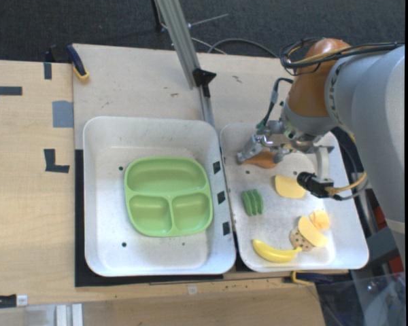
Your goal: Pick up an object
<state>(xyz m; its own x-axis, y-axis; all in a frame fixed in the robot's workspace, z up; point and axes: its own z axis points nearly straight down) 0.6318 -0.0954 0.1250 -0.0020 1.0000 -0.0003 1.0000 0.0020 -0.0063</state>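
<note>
Two shallow white bins are seen side by side on the bench. Left bin (pixel 95 182) holds a green divided plate (pixel 168 195), three compartments, lying flat near the bin's middle, nothing on it. Right bin (pixel 347 250) holds several small items: a green ridged piece (pixel 251 202) near its left wall, a yellow banana (pixel 275 252) at the front edge, a pale yellow flat piece (pixel 289 187) at centre, and a yellow-and-tan cluster (pixel 311 231) toward the front right, just beside the banana's tip. An orange-brown object (pixel 262 160) lies at the back of the right bin, directly under the gripper (pixel 258 149).

The gripper is lowered into the back-left part of the right bin, touching or nearly touching the orange-brown object. Finger spacing can't be made out, and whether the object is gripped can't be told. Most of that object is hidden by the gripper; its shape is unclear. The cluster's parts are too small to identify. The arm (pixel 367 94) covers the bin's back-right corner and is cut off at the frame's right side.

No readable labels or writing are found. Grey tape marks (pixel 62 114) are stuck on the bench at left.
</note>
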